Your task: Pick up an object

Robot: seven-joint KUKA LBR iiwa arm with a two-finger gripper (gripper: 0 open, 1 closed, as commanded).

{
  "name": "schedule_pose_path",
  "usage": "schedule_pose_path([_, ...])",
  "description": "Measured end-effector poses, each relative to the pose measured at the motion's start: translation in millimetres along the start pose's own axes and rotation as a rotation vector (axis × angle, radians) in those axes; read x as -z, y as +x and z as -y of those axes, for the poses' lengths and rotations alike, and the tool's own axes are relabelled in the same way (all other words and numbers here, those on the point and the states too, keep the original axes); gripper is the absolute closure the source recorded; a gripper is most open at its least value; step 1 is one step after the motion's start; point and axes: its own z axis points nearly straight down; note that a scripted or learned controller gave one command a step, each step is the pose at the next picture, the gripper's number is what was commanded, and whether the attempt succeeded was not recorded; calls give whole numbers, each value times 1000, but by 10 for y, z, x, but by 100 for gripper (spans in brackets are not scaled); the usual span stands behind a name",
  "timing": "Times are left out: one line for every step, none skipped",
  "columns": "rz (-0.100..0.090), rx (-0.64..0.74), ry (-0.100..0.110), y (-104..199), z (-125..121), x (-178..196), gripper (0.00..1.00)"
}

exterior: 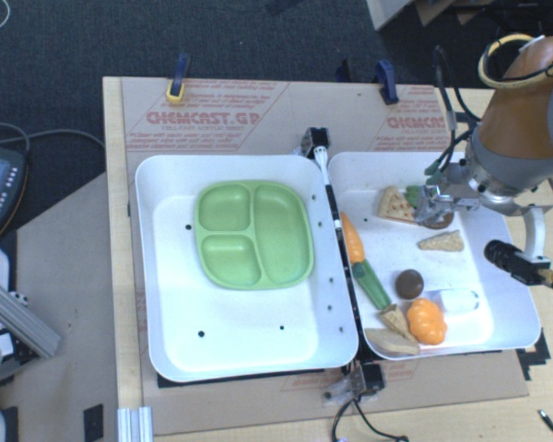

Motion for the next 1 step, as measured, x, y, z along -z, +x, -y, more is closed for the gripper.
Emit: schedule_pose_path([0, 0, 2, 0, -12, 304, 100])
